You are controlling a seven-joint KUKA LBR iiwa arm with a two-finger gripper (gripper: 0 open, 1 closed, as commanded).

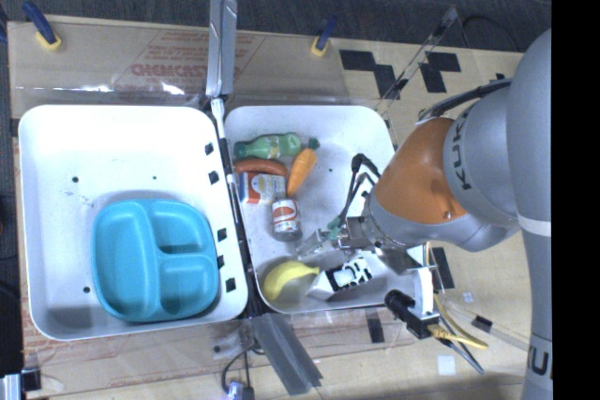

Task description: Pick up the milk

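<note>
Two shallow white bins sit side by side, and the right bin (pixel 375 122) serves as the landmark for everything below. Reaching over its right wall is the grey arm (pixel 506 164) with its orange band, by far the biggest thing in view; part of the word KUKA reads along the grey housing just beyond that wall. To the left of the right bin lies the left bin (pixel 56 155), bearing a blue divided tray (pixel 155 258). Behind both bins the bench sheet carries faint red printing, too washed out to read.

Inside the right bin, near its front wall, the gripper (pixel 335 239) hangs low over the clutter; whether it is spread or closed cannot be made out, and nothing is plainly shown in its grasp. Just below it, against the front wall, lies a white carton with black patches (pixel 349 277), which I judge to be the milk; its print is too small to read. Touching the carton's left end is a yellow lemon-like fruit (pixel 286 281). Toward the bin's back wall lie a green bottle (pixel 270 146), a carrot (pixel 301 170) and a sausage (pixel 260 167); nearer its middle stands a small can (pixel 286 218), label unreadable.

As for progress, the approach looks made, but the milk rests on the bin floor, so the grasp and lift remain.
</note>
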